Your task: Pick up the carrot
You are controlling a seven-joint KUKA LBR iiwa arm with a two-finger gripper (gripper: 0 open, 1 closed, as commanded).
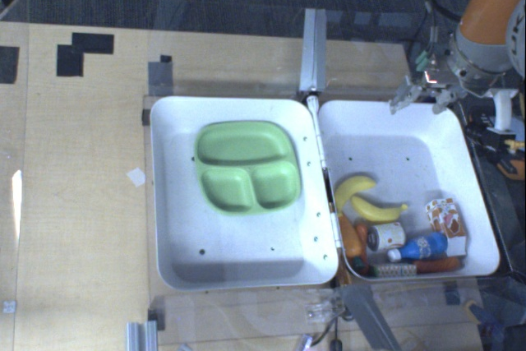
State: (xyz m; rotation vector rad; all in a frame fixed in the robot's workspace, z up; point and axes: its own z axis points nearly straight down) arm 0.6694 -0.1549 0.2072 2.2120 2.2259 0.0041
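The carrot (pixel 352 239) is a short orange piece lying at the front left of the right bin (pixel 411 145), against the wall between the bins and partly tucked under a banana (pixel 367 198) and a small can (pixel 386 237). My gripper (pixel 422 99) hangs over the far rim of the right bin, well behind the carrot. Its two fingers are spread apart, so it is open, with nothing between them.
A blue bottle (pixel 424 247), a red-and-white snack packet (pixel 445 218) and a long reddish item (pixel 431 265) crowd the right bin's front. The left bin (pixel 177 201) holds a green divided plate (pixel 246 166). The right bin's far half is bare floor.
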